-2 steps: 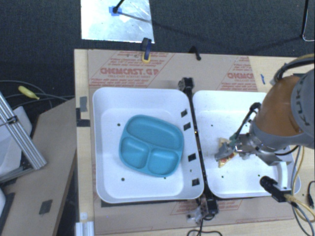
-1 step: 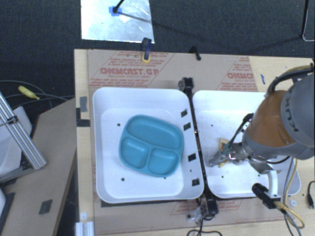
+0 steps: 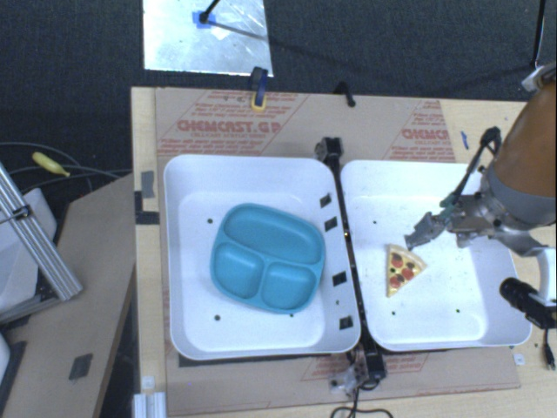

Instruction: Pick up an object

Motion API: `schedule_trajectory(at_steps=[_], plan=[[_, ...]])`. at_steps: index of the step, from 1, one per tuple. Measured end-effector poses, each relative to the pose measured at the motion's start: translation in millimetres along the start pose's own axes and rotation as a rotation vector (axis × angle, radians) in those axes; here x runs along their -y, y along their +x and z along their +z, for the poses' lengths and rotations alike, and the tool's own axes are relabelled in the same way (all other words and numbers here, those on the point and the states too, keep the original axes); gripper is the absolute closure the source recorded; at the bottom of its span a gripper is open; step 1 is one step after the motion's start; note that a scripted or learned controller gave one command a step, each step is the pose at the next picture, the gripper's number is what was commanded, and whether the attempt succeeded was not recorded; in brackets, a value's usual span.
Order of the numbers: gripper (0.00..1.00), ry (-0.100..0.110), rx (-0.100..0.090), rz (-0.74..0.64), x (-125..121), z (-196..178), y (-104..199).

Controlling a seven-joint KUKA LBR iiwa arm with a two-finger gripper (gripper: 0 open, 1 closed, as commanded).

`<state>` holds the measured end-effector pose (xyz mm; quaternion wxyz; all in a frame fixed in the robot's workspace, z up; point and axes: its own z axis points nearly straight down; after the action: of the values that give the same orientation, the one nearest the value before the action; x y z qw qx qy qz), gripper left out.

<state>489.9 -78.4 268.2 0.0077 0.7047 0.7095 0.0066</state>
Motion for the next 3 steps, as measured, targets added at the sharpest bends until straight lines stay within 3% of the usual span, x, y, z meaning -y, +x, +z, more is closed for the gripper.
schedule_trajectory(at_steps=[1, 2, 3], plan=[[0.00, 0.023, -0.001, 0.006, -23.9, 82.8, -19.2], [0.00, 0.009, 0.008, 0.008, -37.4, 184.5, -35.3], [1.00, -0.002, 0.007, 0.005, -41.7, 165.4, -35.0]])
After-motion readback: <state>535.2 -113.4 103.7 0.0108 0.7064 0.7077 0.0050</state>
